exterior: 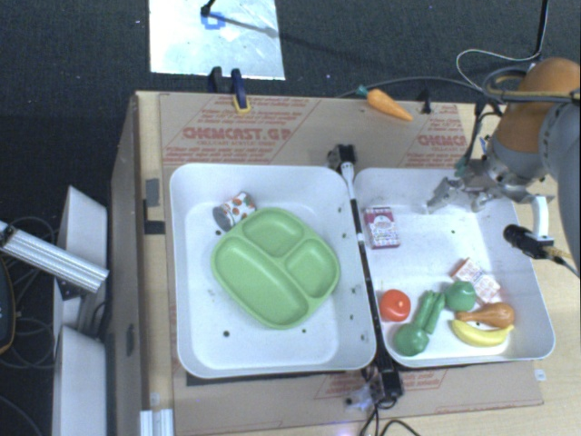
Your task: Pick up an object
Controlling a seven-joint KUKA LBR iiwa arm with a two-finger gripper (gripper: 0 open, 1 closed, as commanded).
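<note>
My gripper hangs over the far right part of the right bin, its fingers spread open with nothing between them. A small red box lies left of it, near the divider. Along the bin's front lie an orange-red tomato, a green bottle, a green round fruit, a banana, a brown drumstick and a small red-and-white packet. The left bin holds a green divided plate and a small tipped can.
A toy carrot lies on the cardboard behind the right bin. A blue-and-yellow clamp stands at the back edge, with a shiny sheet beyond it. Cables run behind the arm at the upper right.
</note>
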